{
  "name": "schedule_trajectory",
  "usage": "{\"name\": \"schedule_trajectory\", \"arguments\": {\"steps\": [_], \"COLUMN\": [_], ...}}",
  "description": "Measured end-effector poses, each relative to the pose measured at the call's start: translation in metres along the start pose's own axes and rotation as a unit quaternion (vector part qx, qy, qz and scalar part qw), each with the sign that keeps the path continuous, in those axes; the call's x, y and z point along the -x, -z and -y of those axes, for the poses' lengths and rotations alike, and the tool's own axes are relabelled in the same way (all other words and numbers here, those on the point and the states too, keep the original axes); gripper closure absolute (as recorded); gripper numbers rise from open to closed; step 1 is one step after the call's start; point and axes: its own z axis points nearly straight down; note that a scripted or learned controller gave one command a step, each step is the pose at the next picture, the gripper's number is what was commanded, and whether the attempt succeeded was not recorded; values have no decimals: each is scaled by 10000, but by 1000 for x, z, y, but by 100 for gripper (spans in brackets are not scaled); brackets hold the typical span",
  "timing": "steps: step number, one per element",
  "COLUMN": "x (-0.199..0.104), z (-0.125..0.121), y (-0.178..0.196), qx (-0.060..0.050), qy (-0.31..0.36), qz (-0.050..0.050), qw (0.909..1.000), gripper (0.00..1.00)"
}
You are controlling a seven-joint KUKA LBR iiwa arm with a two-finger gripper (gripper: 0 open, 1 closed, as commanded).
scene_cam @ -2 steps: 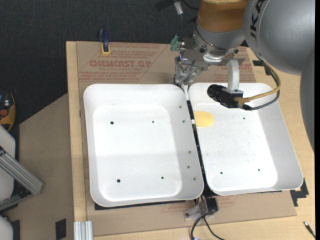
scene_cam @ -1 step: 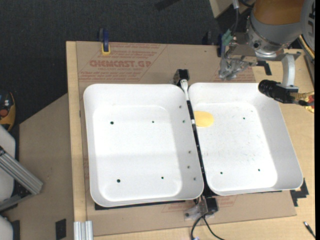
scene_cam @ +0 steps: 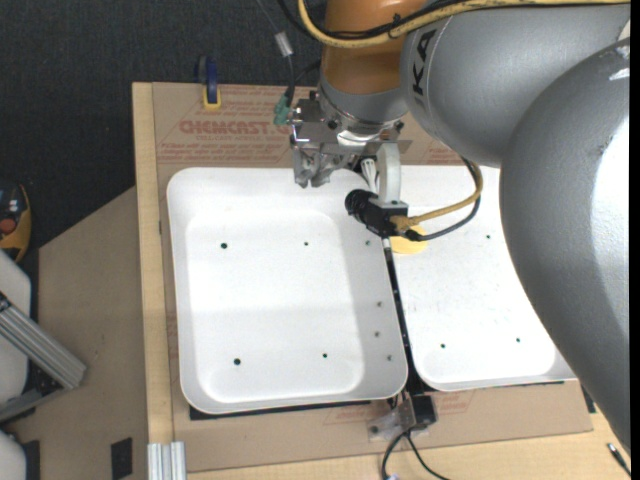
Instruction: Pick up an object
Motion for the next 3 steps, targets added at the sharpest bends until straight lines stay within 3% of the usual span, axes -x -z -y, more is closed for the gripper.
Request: {"name": "schedule_trajectory", "arguments": {"steps": [1,2,3], "x": [84,63,215], "z": [3,8,21], "y": [39,61,80], "qx": [62,68,72], "qy": [-99,-67,-142], "qz": [29,21,54], "qw": [9999,10000,9999], "gripper": [100,100,100]}}
